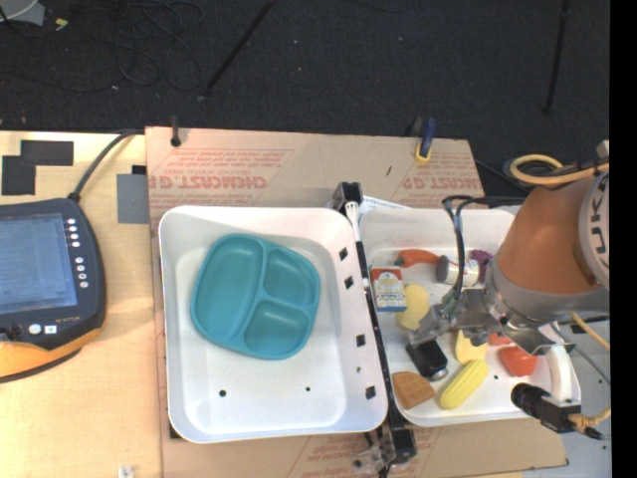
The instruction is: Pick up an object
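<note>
My gripper (450, 319) hangs low over the middle of the right bin (438, 229), below the arm's orange band (549, 239). Close around it lie a yellow lemon-shaped toy (414, 304), a black object (428, 356) and a small yellow piece (470, 348). A yellow corn cob (464, 383) and a brown wedge (411, 388) lie nearer the front wall. A small printed carton (388, 290) stands at the bin's left side. An orange-red piece (418, 258) and a purple piece (482, 260) lie toward the back. The arm hides part of the bin's right half.
The left bin (189, 366) holds a teal divided plate (257, 296). A red object (518, 360) lies at the right bin's right side under the arm. A tablet-like pendant (45, 267) rests on the bench at far left. Cardboard (299, 167) lies under both bins.
</note>
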You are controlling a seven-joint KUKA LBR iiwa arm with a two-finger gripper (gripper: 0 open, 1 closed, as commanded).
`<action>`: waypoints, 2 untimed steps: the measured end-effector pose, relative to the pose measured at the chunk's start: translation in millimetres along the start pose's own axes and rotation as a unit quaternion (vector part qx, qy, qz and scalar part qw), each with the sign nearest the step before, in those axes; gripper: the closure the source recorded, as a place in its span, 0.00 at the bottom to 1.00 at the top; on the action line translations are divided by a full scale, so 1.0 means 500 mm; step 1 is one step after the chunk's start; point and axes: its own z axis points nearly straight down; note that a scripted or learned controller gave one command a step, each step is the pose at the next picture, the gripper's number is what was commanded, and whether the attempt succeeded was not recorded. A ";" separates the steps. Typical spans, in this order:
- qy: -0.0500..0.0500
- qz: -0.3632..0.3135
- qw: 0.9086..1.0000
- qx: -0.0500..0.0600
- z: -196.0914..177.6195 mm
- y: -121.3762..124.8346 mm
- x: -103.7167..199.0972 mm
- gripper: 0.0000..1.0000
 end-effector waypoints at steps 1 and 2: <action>0.001 -0.002 1.000 0.004 0.180 -0.013 -0.038 0.00; 0.002 0.000 1.000 0.001 0.150 -0.009 -0.039 1.00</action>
